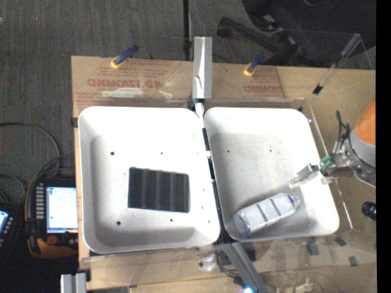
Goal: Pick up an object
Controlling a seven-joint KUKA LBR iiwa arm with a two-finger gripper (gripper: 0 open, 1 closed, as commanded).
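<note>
Two shallow white bins are seen side by side on a brown bench [85, 90]. In the left bin [98, 133] a dark, ribbed rectangular pad [158, 190] is laid flat near the middle of the floor. In the right bin [256, 133] a clear plastic bottle [267, 212] is found lying on its side near the front wall, with its cap end turned toward the right and slightly upward. The arm [369, 133] is seen at the right edge, its orange band partly visible. The gripper [308, 174] is held over the right rim of the right bin, just above and to the right of the bottle's cap end, and nothing is seen between its tips. Whether it is spread or pressed together cannot be told. A handheld control unit [54, 209] with a lit screen is seen on the floor to the left of the bench.
</note>
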